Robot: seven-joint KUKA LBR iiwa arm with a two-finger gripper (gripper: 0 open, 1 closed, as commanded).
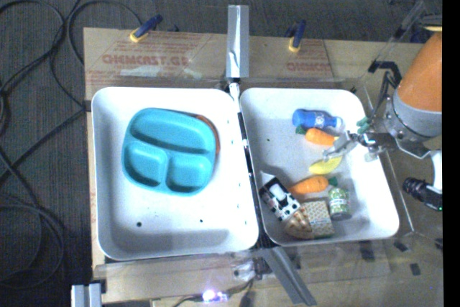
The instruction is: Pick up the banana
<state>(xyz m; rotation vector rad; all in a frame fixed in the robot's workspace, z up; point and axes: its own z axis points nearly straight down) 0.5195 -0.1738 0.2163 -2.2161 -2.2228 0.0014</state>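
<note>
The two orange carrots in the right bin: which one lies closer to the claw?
The upper carrot, just under the blue bottle and left of the claw. The other carrot lies lower, below the banana, beside the green can.

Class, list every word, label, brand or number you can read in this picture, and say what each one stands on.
Red print on the brown board behind the left bin: too blurred to read.
Red print on the same board behind the right bin: too blurred to read.
Label on the blue bottle: too small to read.
Label on the green jar: too small to read.
</note>
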